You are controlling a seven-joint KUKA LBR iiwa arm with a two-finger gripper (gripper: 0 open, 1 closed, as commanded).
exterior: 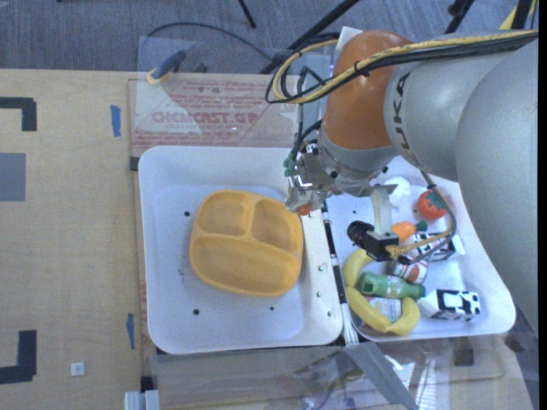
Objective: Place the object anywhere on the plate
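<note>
Plate [246, 244], yellow moulded plastic, three compartments, left white bin [162, 254], end effector [301, 196] at its rim, grip unclear

We see the plate [246, 243], a yellow-orange tray with rounded corners, lying flat and slightly turned in the left bin [162, 254]; it has three compartments, two small ones at the far side and one long one at the near side; all three look bare. The objects lie heaped in the right bin [500, 301]: a yellow banana [380, 312] curves along the near edge; a green bottle [389, 286] lies across it.
</note>
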